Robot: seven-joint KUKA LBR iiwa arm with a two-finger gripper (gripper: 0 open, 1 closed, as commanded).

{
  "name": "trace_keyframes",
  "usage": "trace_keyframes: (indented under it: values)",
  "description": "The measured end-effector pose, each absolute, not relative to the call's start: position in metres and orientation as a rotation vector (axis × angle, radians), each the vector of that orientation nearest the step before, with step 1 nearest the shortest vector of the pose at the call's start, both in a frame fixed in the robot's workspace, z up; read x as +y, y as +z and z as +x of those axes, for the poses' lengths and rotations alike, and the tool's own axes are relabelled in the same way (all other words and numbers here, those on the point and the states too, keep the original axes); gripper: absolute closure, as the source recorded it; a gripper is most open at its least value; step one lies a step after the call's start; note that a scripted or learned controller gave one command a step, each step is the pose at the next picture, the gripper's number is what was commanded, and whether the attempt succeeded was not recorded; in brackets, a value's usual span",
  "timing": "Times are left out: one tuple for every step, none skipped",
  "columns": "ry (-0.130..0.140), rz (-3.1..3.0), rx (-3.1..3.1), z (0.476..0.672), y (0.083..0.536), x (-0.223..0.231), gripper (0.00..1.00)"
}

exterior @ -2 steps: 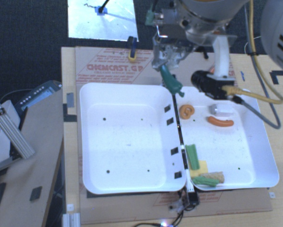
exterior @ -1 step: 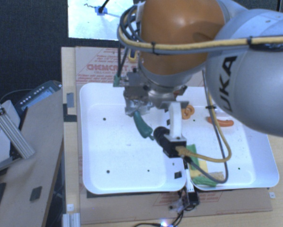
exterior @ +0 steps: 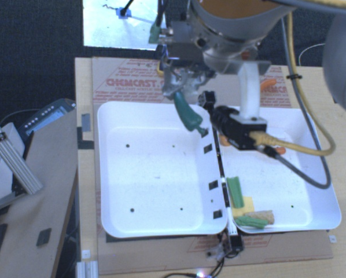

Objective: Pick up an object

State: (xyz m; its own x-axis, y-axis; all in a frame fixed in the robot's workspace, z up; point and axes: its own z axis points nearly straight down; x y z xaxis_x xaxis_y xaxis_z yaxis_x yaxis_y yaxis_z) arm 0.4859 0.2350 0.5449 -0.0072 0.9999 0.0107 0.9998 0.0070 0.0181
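Observation:
My gripper (exterior: 177,92) hangs over the far right corner of the left bin (exterior: 121,155), close to the divider between the bins. It is shut on the top end of a dark green, elongated object (exterior: 190,116), which slants down and to the right, clear of the bin floor. In the right bin (exterior: 312,207) lie a light green stick (exterior: 235,191), a yellow piece (exterior: 246,205) and a tan and green object (exterior: 256,219), all near the front left corner. A small orange object (exterior: 279,150) sits further back, partly hidden by cables.
A black camera block with a yellow cable (exterior: 242,133) hangs off the wrist above the right bin. Another orange object (exterior: 268,84) lies on the board behind the bins. A grey ramp (exterior: 43,167) stands to the left of the bench.

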Motion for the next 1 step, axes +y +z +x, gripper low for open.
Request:
trace_keyframes:
  values:
    - [-0.015, 2.222, 2.225, 0.4856, 0.4268, 0.2341, 1.00]
